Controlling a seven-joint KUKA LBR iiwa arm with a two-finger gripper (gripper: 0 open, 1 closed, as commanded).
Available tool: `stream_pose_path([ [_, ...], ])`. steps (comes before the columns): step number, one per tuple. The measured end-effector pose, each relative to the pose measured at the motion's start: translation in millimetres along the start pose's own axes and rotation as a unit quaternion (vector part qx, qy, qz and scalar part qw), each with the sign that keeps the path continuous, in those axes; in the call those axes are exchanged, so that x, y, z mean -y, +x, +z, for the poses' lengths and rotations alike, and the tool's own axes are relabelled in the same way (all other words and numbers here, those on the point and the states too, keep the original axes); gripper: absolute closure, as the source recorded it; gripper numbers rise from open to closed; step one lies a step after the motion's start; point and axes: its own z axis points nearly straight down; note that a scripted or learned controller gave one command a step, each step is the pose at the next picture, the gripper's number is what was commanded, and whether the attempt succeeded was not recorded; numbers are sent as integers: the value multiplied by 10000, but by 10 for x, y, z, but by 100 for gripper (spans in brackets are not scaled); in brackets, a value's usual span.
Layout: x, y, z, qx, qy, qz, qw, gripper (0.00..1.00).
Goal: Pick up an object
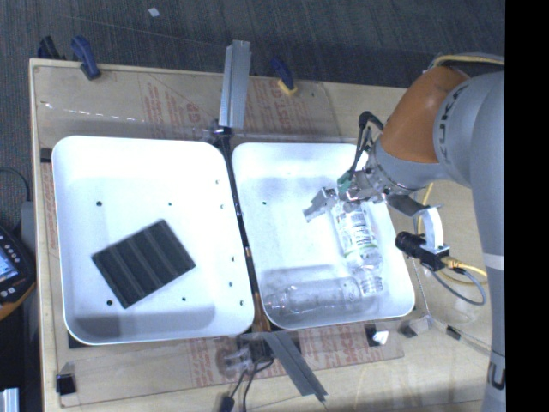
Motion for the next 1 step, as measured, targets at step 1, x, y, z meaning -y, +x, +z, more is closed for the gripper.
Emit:
stream_pose_path([
  [1,0,-1,-1,0,-1,1,10000,0],
])
